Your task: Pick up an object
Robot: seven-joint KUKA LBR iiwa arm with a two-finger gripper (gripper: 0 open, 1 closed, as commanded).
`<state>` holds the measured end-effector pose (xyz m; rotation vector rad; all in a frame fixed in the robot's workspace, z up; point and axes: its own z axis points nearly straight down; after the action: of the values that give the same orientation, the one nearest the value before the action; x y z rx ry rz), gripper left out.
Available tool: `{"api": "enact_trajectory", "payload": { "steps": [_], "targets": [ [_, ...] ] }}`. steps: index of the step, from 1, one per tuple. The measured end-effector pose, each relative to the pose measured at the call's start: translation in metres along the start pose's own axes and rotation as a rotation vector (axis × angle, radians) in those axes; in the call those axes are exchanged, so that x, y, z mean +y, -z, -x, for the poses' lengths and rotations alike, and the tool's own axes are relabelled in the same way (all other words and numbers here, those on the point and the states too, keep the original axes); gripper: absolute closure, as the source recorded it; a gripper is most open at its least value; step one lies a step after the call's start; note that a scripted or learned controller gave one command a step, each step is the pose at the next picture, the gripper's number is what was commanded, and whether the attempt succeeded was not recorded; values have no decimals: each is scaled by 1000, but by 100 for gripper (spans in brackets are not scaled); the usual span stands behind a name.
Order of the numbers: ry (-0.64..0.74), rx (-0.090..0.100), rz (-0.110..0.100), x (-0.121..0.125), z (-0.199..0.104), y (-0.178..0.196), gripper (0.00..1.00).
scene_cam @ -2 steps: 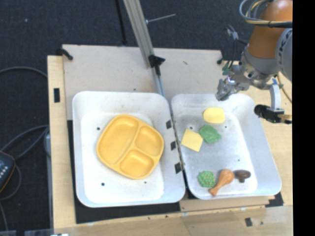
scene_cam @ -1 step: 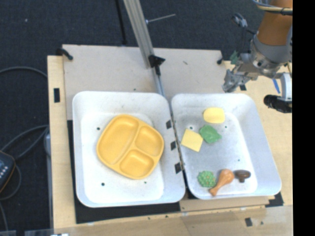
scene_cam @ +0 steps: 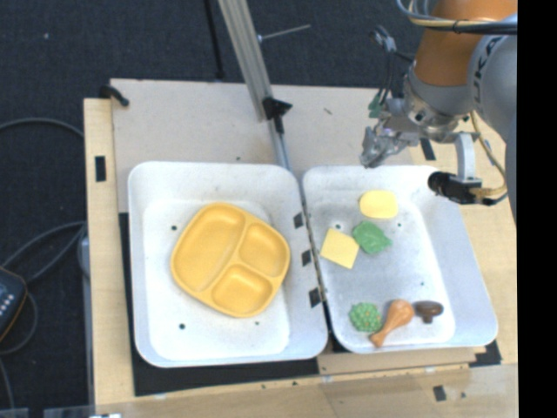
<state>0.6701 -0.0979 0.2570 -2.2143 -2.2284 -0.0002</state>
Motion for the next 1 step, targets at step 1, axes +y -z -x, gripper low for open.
{"api": "enact_trajectory", "payload": {
  "steps": [1],
  "targets": [
    [0, 0, -1, 1, -52, -13, 100]
  ]
}}
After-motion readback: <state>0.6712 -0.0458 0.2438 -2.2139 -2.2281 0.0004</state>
